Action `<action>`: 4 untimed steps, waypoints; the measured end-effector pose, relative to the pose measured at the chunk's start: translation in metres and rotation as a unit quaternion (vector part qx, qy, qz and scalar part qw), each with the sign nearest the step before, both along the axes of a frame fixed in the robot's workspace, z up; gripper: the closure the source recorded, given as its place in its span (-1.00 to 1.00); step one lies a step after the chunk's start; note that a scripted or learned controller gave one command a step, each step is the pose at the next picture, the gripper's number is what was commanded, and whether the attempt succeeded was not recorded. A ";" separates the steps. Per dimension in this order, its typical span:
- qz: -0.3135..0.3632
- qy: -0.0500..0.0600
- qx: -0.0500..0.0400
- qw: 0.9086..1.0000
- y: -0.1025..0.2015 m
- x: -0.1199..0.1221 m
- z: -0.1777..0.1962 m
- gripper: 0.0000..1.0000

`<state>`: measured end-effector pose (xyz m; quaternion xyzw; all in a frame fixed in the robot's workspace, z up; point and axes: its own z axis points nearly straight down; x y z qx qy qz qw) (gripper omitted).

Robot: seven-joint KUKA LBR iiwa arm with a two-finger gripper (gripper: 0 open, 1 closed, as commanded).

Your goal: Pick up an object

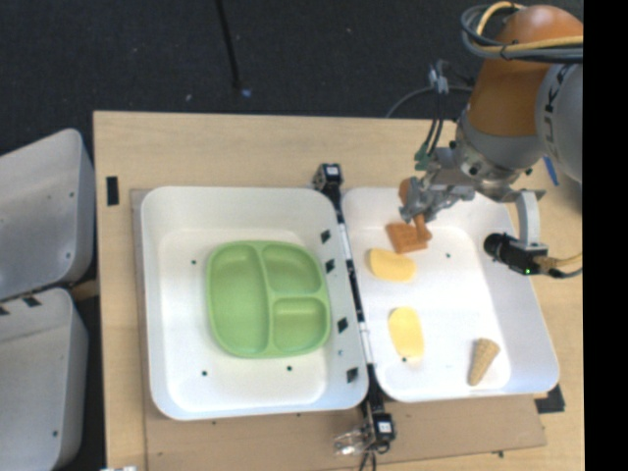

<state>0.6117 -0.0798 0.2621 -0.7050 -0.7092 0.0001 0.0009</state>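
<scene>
Nearest the camera, a tan cone (pixel 482 360) lay in the right bin (pixel 510 292), while farther back the gripper (pixel 422 216) sat directly atop an orange-brown piece (pixel 406 236), its grip impossible to judge, with two yellow pieces (pixel 392 265) just below and a green tray (pixel 266 297) in the left bin (pixel 177 381).

Honestly can't make out any writing here, no labels, brands or numbers on the bins (pixel 245 199), the green tray (pixel 265 297) or the arm (pixel 515 77).
</scene>
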 end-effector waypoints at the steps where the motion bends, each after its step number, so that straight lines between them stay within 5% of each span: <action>1: 0.001 0.001 0.000 1.000 0.058 0.006 -0.008 1.00; 3: 0.000 0.002 0.000 1.000 0.164 0.002 -0.022 1.00; 4: -0.002 0.002 0.000 1.000 0.162 0.002 -0.022 -1.00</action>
